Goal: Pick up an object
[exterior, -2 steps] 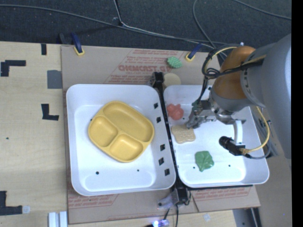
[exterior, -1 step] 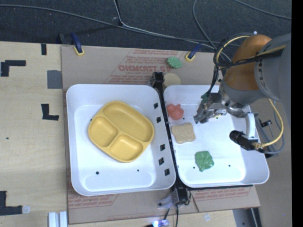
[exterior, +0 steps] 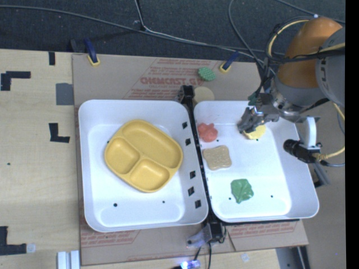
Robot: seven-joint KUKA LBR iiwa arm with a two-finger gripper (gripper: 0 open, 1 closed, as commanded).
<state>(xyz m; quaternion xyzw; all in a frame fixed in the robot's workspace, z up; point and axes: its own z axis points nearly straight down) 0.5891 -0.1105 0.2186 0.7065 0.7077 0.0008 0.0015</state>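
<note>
Bins sit side by side on a cardboard sheet (exterior: pixel 162 78) laid over the wooden surface (exterior: pixel 33 150). Left bin (exterior: pixel 92 206) holds a yellow divided tray (exterior: pixel 143 155), lying at a slant near the bin's middle. Right bin (exterior: pixel 291 198) holds four small items: a red piece (exterior: pixel 207 131) at its upper left, a tan toast-shaped piece (exterior: pixel 217 157) just below that, a green leafy piece (exterior: pixel 242 190) toward the lower middle, and a yellow object (exterior: pixel 257 131) at the upper middle. The arm (exterior: pixel 305 55) enters from the upper right of the frame, its orange band visible above the wrist. The pincer (exterior: pixel 248 125) is lowered into the right bin, directly over and against the yellow object, which shows partly at its lower right side. Finger spacing cannot be told from this angle, nor whether the yellow object is actually gripped. A green dotted item (exterior: pixel 206 73) lies on the cardboard above the right bin, apart from both bins. Black cables (exterior: pixel 168 35) cross the dark floor at the top of the frame.
</note>
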